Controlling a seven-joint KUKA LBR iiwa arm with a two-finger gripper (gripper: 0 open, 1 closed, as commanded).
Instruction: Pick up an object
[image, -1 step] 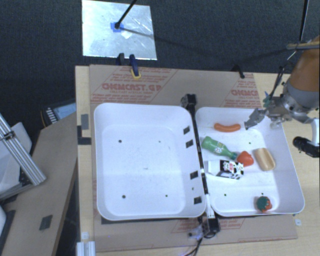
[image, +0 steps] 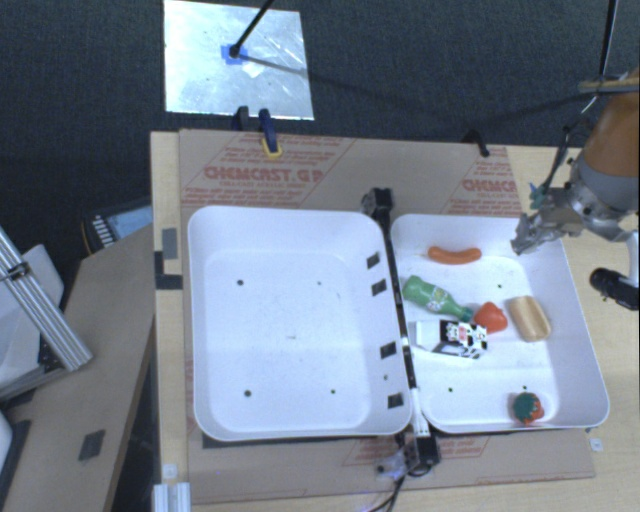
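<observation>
The gripper (image: 530, 236) hangs over the far right corner of the right bin (image: 585, 330), and whether it is open or shut I cannot tell; nothing shows in its grasp. Just left of it, the sausage (image: 454, 255) lies near the far wall. Nearer, the green bottle (image: 431, 295) slants by the left wall, with the tomato (image: 490, 317) and bread roll (image: 529, 317) to its right. The black-and-white carton (image: 456, 337) sits below them. A small green-and-orange toy (image: 526, 406) rests at the near right corner. Left bin (image: 290, 330): bare.

One fixed cam, high above bench (image: 330, 160), slanting down on both bins (image: 290, 330).
</observation>
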